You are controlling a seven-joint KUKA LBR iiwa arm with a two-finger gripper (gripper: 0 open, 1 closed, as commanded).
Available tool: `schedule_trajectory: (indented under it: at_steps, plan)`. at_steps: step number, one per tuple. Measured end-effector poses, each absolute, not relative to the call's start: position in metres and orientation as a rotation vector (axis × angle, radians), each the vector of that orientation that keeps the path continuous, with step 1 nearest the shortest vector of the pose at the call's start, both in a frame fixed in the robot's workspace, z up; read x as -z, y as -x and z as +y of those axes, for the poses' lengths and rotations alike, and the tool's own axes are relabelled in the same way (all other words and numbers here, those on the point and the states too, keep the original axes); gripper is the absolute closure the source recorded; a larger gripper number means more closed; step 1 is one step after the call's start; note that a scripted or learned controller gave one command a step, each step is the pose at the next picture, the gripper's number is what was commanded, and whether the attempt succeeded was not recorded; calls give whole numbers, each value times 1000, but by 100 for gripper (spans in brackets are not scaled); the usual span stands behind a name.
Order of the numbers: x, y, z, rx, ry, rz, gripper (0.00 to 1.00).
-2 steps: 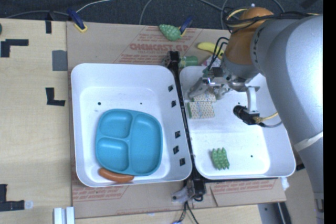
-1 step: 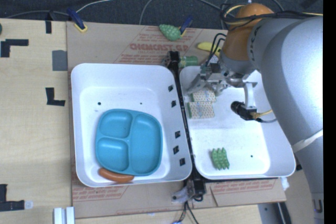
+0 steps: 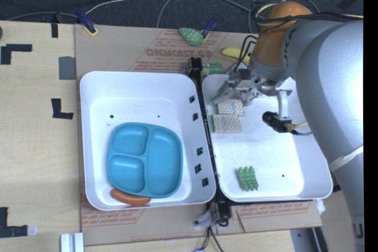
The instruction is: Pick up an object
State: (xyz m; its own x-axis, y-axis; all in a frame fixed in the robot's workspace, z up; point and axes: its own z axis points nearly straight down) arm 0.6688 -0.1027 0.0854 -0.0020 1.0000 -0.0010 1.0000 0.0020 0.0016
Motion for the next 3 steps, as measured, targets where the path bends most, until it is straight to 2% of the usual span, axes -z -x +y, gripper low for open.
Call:
schedule_trajectory:
  at_steps: [1,2,3]
  plan:
    - [-85,-669,-94,1,-2218,2221,0]
    - [-95,-668,-94,4,-2218,2222,100]
    - [-184,-603,-38,0,-2220,2225,100]
